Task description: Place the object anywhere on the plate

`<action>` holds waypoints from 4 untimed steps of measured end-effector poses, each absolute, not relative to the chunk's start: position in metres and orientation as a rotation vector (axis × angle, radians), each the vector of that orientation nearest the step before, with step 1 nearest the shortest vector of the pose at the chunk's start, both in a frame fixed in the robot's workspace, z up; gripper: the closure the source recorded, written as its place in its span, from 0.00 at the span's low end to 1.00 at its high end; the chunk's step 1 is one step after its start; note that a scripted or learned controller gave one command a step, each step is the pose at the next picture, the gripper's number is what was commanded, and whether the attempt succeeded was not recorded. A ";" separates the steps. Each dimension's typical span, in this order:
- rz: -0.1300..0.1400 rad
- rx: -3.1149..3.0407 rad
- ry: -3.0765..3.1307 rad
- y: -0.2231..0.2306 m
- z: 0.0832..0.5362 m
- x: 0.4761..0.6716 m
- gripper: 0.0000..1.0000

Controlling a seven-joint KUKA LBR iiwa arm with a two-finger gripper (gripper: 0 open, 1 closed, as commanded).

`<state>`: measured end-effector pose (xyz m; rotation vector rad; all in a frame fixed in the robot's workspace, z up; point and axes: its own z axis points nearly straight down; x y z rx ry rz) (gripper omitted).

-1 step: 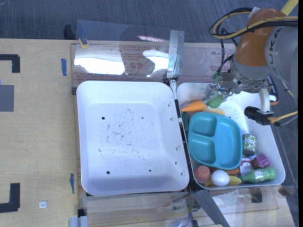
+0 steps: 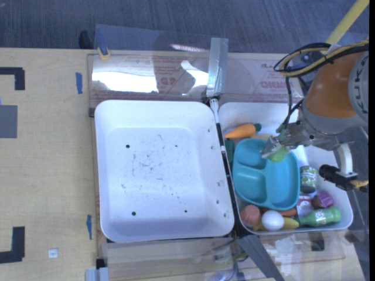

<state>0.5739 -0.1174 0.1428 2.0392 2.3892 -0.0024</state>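
The arm (image 2: pixel 337 92) reaches in over the right bin's (image 2: pixel 345 215) far right corner, its gripper (image 2: pixel 275 151) at the plate's (image 2: pixel 266 177) far right rim, pinching a small green object (image 2: pixel 279 154). The left bin (image 2: pixel 158 168) offers broad open floor.

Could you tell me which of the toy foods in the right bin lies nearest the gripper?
The small pale green piece at the gripper, over the upper right corner of the blue divided plate. The orange carrot lies further left; the white egg sits at the bin's bottom edge.
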 end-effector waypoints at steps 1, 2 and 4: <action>0.008 1.773 2.578 -0.114 0.126 0.574 1.00; -0.003 1.648 2.668 -0.196 0.175 0.509 1.00; -0.007 0.751 3.016 -0.117 0.094 0.488 1.00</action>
